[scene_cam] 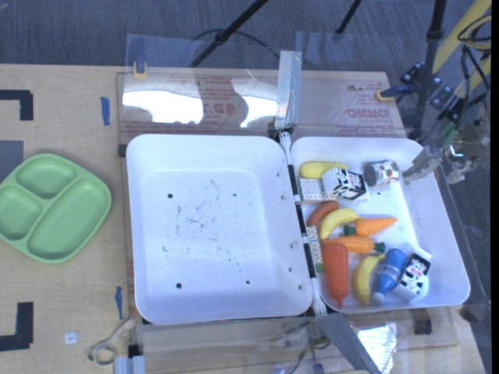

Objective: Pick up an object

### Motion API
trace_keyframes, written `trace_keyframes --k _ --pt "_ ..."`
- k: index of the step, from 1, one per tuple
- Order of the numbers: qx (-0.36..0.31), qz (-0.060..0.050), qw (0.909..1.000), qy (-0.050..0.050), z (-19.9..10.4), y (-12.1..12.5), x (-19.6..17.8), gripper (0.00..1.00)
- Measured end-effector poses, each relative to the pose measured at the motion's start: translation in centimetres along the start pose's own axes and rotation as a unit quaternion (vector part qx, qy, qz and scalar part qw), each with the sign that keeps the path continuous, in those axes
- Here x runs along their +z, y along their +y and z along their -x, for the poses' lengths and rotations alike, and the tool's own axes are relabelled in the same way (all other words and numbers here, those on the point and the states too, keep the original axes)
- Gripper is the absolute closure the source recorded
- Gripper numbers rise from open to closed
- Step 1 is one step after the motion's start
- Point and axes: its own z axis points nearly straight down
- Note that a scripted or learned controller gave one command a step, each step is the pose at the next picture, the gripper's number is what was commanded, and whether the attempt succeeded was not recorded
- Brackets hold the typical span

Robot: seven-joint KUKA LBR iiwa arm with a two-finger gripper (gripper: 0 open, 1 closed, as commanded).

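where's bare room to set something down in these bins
The left bin has its whole floor bare. In the right bin, bare strips run along the right wall and the far edge behind the can. Its left half is crowded with bananas and carrots.

1. The two white bins, left bin (207, 224) and right bin (437, 232), look like smooth plastic with a soft sheen (the left one's floor bears faint scuffs).
2. The bench (62, 107) is pale wood, matt.
3. The green divided plate (51, 206) looks like smooth, matt plastic.
4. The clear panel (203, 96) behind the bins is glossy and throws back glare.
5. The bananas (316, 170), carrots (374, 226) and blue bottle (387, 271) look like glossy plastic.
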Motion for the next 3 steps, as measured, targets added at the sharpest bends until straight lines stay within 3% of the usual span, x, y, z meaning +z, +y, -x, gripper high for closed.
trace_keyframes --k 1,2,3 --pt "-0.12 0.001 0.9928 0.0 -2.0 1.3 18.2 0.0" --pt "-0.212 0.0 0.9773 0.001 -4.0 -4.0 12.7 0.0" --pt "-0.256 0.004 0.9667 -0.001 -5.8 -2.6 19.3 0.0"
